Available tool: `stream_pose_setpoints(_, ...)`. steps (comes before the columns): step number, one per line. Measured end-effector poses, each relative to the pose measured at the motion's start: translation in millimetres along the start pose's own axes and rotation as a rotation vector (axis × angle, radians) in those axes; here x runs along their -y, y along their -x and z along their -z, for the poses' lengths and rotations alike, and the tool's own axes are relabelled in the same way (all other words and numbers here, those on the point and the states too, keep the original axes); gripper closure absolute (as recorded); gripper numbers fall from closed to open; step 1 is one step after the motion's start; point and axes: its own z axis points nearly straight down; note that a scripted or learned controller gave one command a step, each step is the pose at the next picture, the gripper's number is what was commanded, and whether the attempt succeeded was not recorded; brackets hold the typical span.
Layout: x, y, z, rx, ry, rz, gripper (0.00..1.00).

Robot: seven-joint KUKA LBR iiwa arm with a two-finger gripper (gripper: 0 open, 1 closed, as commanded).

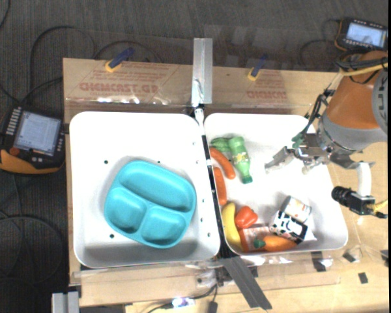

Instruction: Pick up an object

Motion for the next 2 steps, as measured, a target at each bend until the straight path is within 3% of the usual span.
stream_pose_setpoints(1, -47.5, -21.5, -95.3, 0.007, 0.010, 0.208, 0.00)
stream_pose_setpoints(2, -87.5, -33.1, -95.8, 0.007, 0.013, 0.174, 0.00)
